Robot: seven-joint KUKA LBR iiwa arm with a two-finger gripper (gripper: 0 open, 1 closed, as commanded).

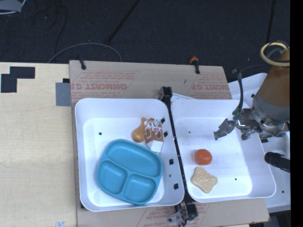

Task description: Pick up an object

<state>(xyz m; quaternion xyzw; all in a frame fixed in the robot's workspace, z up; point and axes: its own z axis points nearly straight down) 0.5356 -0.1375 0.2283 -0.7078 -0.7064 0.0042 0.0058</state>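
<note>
Red tomato-like ball lies in the right bin, just right of the divider, with a tan slice of toast just beside it at five o'clock. At two o'clock from the ball, apart from it, the gripper hangs over the bin floor, fingers spread and holding nothing. In the left bin a blue divided plate sits at six o'clock from a brown and white toy.
</note>
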